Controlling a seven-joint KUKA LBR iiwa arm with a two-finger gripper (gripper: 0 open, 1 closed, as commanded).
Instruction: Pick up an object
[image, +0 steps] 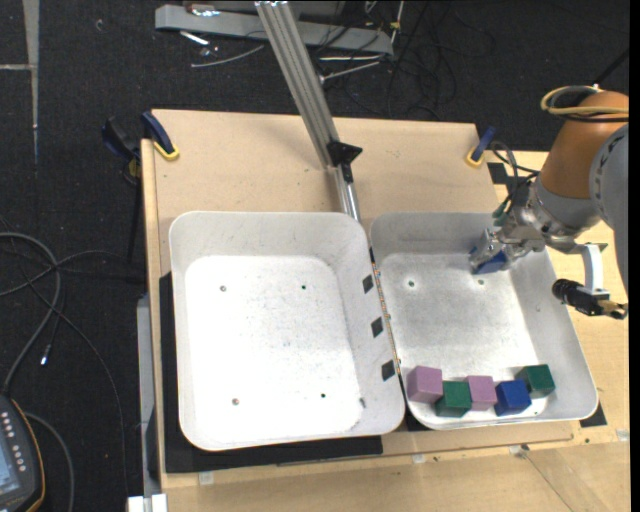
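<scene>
The gripper (490, 258) hangs over the upper part of the right bin (470, 320), toward one o'clock from that bin's centre, and something blue shows at its tip; it is too small and blurred to tell whether this is a block pinched in the claw or part of the tool, so I cannot tell whether the claw is released or clenched. The things to pick sit well apart from it, in a row along the bin's near edge at about six o'clock: a purple cube (425, 383), a green cube (455, 397), a pink cube (481, 391), a blue cube (512, 396) and a second green one (539, 379), each touching or just beside its neighbour. That crowding is the main difficulty. The purple cube at the row's nine o'clock end looks the best target, since its outer side is free. To do it well, the arm should come down straight over one cube, with the claw's opening turned across the row so the tips drop before and behind the cube, not between neighbours. The bin wall rises close at six o'clock, so the descent must stay clear of it. The left bin (270, 320) plays no part here.
</scene>
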